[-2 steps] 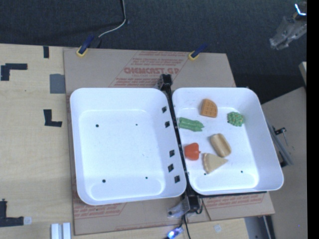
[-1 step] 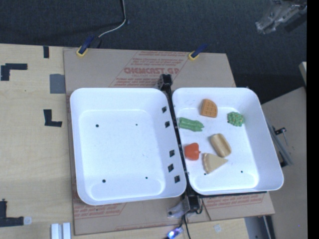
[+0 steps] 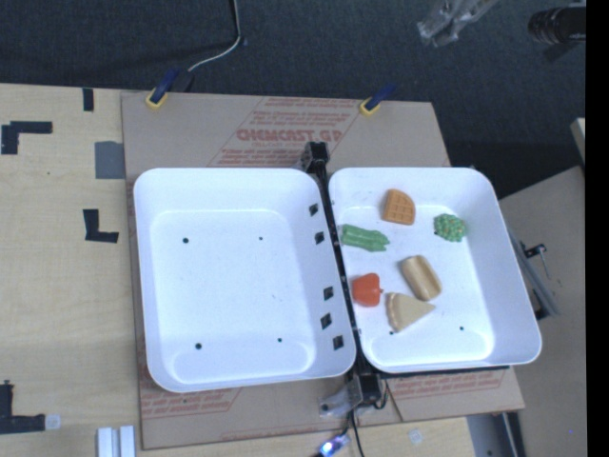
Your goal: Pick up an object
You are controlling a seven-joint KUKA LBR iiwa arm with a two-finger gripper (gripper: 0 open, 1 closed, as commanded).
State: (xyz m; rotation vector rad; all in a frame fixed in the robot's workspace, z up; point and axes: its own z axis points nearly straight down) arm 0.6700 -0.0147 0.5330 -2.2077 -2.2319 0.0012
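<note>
The right bin [image 3: 476,346] holds several toy foods: an orange waffle piece [image 3: 399,207], a green broccoli floret [image 3: 450,227], a green pickle-shaped piece [image 3: 365,238], a tan bread roll [image 3: 420,277], a red pepper [image 3: 366,289] and a tan wedge [image 3: 407,310]. My gripper [image 3: 449,19] hangs blurred at the top right of the view, far above and behind the bins, over the dark floor. Nothing shows between its fingers.
The left bin [image 3: 228,288] sits beside the right one, joined by a black clip strip [image 3: 328,255]. Both rest on a cardboard sheet [image 3: 285,131] on the wooden bench. A white cable [image 3: 228,27] runs across the dark floor at the back.
</note>
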